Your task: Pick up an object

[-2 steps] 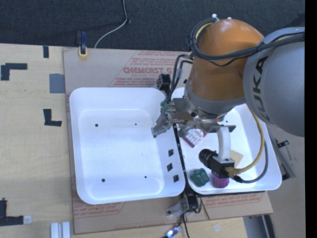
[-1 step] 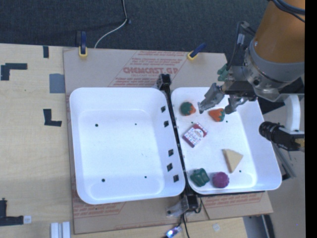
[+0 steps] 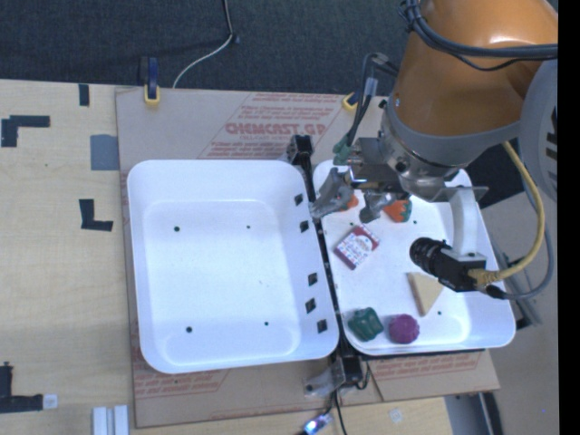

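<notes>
Bench's right bin (image 3: pixel 494 333) holds packet (image 3: pixel 356 247), green block (image 3: pixel 364 323), purple ball (image 3: pixel 403 329).

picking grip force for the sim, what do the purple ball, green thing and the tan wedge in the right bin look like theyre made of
Purple ball: matte, slightly fuzzy look, probably foam or soft rubber.
Green thing: dark green with a faint sheen and rounded faces, likely moulded plastic or rubber; too small to be sure.
Tan wedge: flat, dull, pale tan with straight edges, looks like unfinished wood, possibly foam.
</notes>
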`<state>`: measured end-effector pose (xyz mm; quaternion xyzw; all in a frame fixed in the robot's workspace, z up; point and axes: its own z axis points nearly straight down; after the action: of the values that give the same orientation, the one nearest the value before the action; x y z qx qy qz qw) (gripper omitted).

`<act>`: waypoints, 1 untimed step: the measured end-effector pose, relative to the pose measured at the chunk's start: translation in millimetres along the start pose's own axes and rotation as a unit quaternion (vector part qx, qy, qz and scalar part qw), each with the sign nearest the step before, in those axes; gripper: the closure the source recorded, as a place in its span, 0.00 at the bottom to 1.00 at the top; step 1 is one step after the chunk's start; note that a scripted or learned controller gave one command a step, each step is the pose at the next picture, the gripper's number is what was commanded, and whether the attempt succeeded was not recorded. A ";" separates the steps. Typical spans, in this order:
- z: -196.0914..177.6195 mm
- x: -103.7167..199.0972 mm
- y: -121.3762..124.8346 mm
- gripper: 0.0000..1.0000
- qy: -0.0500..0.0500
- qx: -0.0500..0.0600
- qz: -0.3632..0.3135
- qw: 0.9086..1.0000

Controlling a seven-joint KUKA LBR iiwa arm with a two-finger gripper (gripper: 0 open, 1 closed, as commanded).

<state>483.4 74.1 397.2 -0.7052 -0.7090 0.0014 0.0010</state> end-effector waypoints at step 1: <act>99.3 -56.8 -1.3 1.00 -0.001 0.004 0.006 1.000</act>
<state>482.0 17.2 298.0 -0.7094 -0.7048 0.0056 0.0032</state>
